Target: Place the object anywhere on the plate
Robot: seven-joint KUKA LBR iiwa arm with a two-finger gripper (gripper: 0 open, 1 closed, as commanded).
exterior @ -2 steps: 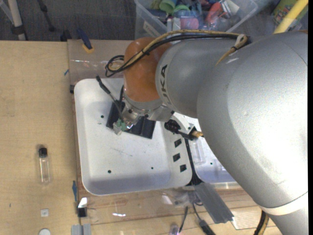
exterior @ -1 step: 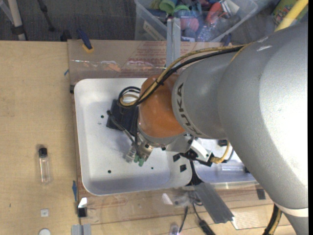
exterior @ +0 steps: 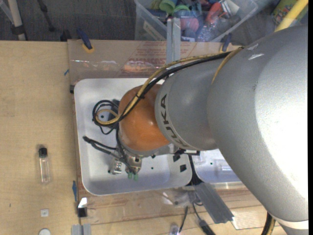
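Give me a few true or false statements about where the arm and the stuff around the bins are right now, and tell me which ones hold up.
1. The arm reaches over the left white bin. True.
2. The band above the wrist is blue. False: the band is orange.
3. A small clear vial lies on the wooden bench to the left of the bins. True.
4. The clear tub behind the bins holds only white paper. False: it holds a jumble of colourful items.
5. Black and yellow cables loop beside the wrist, over the left bin. True.
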